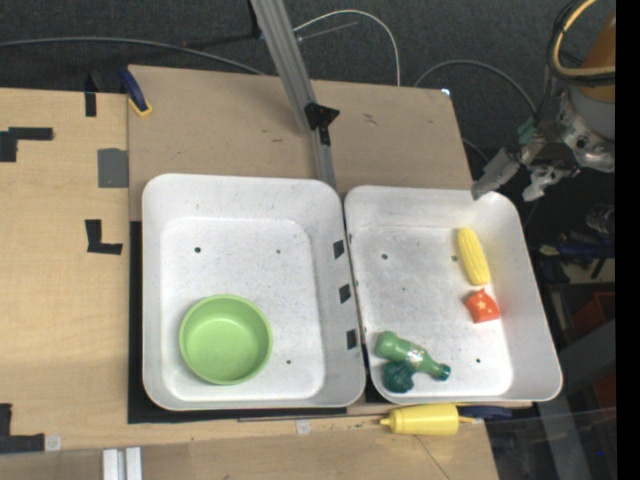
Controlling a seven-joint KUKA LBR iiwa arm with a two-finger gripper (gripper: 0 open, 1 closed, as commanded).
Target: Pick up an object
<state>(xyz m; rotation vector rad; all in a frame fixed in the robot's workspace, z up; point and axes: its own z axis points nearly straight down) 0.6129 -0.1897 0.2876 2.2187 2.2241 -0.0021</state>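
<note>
White bins (160, 268) hold unlabelled corn (472, 256), bottle (410, 357), bowl (226, 339).

I see two white bins side by side on the brown surface (220, 118), left bin (240, 238) touching right bin (410, 268). A grey metal pole (285, 48) slants down to their shared back edge. I note thin cables (350, 13) behind, black tape marks (98, 238) at left, and a blue-yellow clamp (135, 93) at the back-left corner.
</note>
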